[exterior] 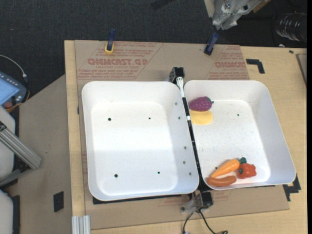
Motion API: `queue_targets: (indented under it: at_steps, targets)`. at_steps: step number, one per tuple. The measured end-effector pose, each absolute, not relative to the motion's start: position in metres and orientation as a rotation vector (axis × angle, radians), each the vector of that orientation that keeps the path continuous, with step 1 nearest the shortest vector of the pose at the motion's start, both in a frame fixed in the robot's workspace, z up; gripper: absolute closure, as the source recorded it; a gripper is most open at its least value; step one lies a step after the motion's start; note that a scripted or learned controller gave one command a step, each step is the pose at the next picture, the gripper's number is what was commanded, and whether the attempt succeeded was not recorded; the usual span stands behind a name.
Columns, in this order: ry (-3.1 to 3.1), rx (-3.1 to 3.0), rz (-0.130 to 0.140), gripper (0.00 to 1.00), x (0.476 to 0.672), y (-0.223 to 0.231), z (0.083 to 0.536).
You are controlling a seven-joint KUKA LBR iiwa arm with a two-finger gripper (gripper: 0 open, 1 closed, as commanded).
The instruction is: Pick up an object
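Observation:
In the right bin (258, 130) lie several toy foods. A purple grape bunch (200, 103) rests against the left wall near the back, touching a pale yellow piece (201, 117) just in front of it. At the front, an orange carrot (225, 168), a red pepper (247, 170) and a reddish sausage (221, 181) sit close together. My gripper (223, 19) hangs high at the top of the view, beyond the back edge of the bins, far from every object. Nothing hangs from it.
The left bin (131, 140) stands beside the right one, their walls meeting along a dark seam. Both rest on a brown cardboard sheet (146, 57) held by a yellow clamp (110, 45) and a blue clamp (211, 43). Dark floor surrounds the bench.

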State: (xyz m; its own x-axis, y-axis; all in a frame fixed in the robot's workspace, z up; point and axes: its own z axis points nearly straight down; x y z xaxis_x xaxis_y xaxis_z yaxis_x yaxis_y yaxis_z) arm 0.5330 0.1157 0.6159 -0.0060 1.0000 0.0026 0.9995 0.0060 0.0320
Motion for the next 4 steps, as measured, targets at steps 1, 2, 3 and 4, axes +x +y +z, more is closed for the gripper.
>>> queue_targets:
  at_steps: [1,2,3,4]
  targets:
    - [2.212,2.198,0.044,1.00,0.533,0.116,0.626]
    - [2.211,2.195,0.049,1.00,0.534,0.117,0.637]
    - [2.209,2.192,0.055,1.00,0.534,0.117,0.648]
    - [2.207,2.189,0.060,1.00,0.535,0.117,0.658]
